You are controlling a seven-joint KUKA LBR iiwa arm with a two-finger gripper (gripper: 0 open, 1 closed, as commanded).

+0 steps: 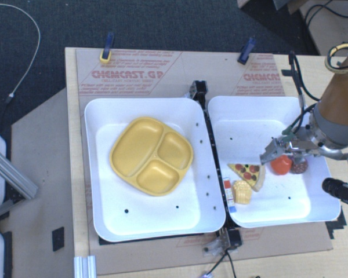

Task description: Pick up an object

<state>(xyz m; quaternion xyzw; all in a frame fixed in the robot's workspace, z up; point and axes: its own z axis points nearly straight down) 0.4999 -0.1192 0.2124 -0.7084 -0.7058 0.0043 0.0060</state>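
Note:
My gripper hangs low over the right side of the right bin, reaching in from the right. Directly below and touching its tip in the view lies a red round toy, with a dark purple piece right beside it. A toy pizza slice lies to the left, near the bin's middle. A pale yellow corn-like piece sits just below the slice. I cannot see whether anything is held.
The left bin bears a yellow divided plate. A black divider runs between the bins. A small red and blue item lies at the right bin's left wall. Cables trail along the arm at the right.

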